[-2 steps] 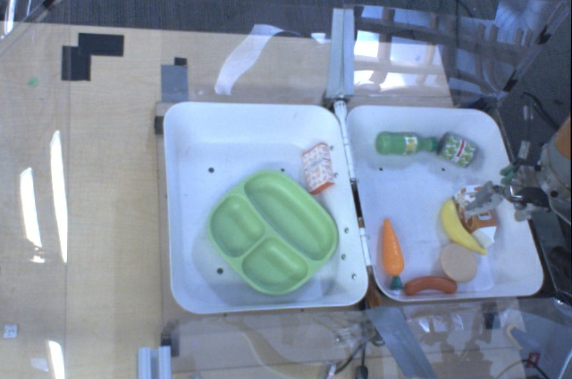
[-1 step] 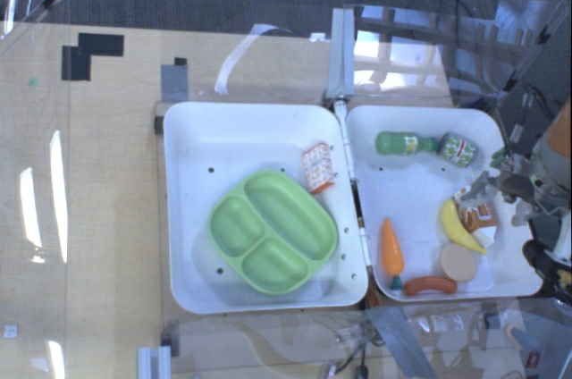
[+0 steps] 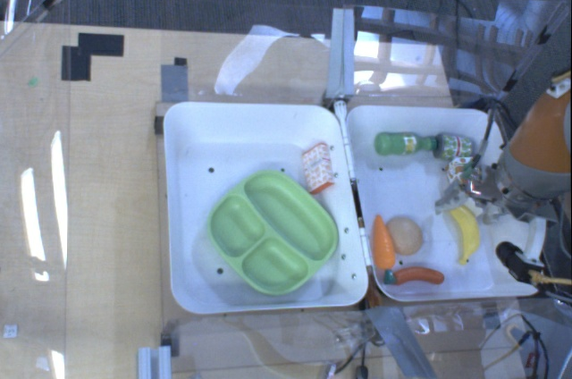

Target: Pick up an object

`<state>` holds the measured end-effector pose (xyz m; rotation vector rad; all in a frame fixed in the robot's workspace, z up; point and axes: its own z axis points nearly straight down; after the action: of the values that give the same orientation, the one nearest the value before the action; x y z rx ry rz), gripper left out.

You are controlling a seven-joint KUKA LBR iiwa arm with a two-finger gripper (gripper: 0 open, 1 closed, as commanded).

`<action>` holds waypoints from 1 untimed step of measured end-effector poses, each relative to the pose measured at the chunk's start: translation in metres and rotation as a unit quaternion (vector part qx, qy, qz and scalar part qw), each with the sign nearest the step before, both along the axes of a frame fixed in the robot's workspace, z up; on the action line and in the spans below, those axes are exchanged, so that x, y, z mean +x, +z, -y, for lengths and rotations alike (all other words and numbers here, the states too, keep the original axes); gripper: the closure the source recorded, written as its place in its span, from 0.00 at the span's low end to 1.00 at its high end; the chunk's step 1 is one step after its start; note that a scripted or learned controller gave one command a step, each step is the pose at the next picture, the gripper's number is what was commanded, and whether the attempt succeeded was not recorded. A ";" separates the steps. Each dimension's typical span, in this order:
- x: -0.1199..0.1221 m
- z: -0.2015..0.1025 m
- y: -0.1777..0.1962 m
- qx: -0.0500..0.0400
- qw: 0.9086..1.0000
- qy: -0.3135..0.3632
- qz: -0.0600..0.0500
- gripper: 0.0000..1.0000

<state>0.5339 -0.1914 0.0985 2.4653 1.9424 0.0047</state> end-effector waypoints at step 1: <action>0.002 -0.001 0.011 0.000 1.000 0.001 0.002 1.00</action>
<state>0.5355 -0.1904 0.1093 2.4612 1.9440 0.0084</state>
